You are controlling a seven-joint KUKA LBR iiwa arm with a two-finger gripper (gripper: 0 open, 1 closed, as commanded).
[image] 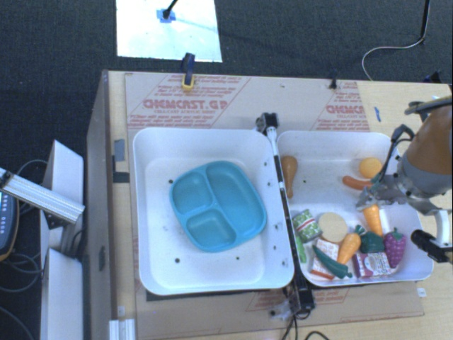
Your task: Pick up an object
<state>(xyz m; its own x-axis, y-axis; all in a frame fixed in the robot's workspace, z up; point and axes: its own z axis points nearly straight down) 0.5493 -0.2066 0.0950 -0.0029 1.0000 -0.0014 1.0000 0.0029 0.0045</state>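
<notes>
1. White plastic forms two shallow bins side by side on my bench: the left white bin (152, 261) and the right white bin (322, 151).
2. A light blue plastic plate with three compartments (217, 205) lies in the left bin, turned at a slant.
3. My grey arm with its orange band (432, 154) reaches in from the right, over the right bin's far-right side.
4. My gripper (373, 194) sits low among the toys near that bin's right wall; whether my jaws are apart or together I cannot tell.
5. Just beside my gripper lie a round yellow-orange toy fruit (369, 167), a long orange-red toy sausage (354, 183) and a small orange toy carrot (374, 220).
6. Nearer the front edge are a round cream toy cookie (332, 227), a second orange toy carrot (348, 246), a purple toy bunch of grapes (394, 247) and a green-and-white printed packet (306, 225).
7. A tan toy drumstick (289, 170) lies apart, by the wall shared between the bins.
</notes>
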